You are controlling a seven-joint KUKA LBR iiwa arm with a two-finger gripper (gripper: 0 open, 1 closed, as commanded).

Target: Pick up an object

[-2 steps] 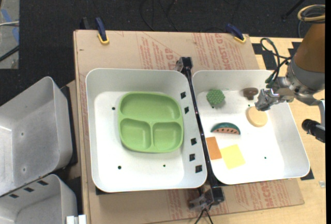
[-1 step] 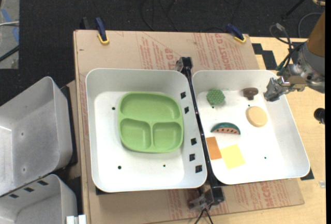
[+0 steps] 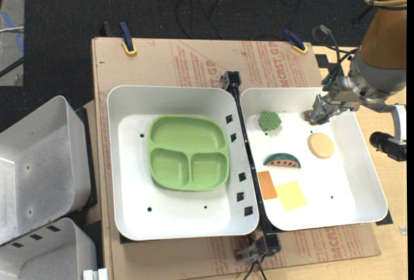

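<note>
The hand (image 3: pixel 318 114) sits low over the far rim of the right bin (image 3: pixel 362 207), and I cannot tell how it is set. Nothing shows in its grip.

The likeliest target is the beige disc (image 3: pixel 321 145), just below the hand and toward the viewer. The green broccoli piece (image 3: pixel 270 121) lies off to its side, toward the divider; the watermelon slice (image 3: pixel 283 161), the yellow square (image 3: pixel 291 195) and the orange rectangle (image 3: pixel 266 184) lie farther off.

The risks, as I judge them: so near the wall, a descent could clip the rim, and the disc looks smooth and rounded, apt to squirt out. The two cards look flat and thin, giving little to catch. The broccoli is knobbly, the slice a half-moon with a dark rind. The left bin (image 3: pixel 123 143) holds a glossy green divided plate (image 3: pixel 189 152).
</note>
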